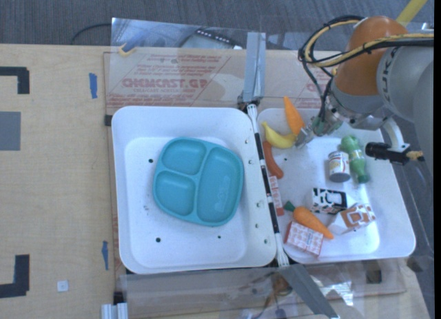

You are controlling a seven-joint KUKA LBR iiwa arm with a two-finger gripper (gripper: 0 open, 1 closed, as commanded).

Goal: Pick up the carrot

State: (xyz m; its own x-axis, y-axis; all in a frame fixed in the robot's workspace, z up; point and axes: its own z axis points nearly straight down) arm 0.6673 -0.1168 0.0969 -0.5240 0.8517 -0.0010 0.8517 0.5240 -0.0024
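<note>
Nearest the camera, the carrot (313,220) lies low in the right bin (396,238), touching a red-checked packet (304,238). The gripper (309,134) sits well above the carrot, beside the banana (277,137); whether it's spread, I cannot tell. It's the approach step; next it must travel down over the carrot.

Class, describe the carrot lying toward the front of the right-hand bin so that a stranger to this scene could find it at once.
Start at the right bin, the one without the blue plate. Near its front edge, beside the red-and-white packet, lies the carrot, slanting, with its green end toward the middle divider. It is short, plain orange and tapered, unlike the printed cartons around it and the orange pepper farther back.
</note>
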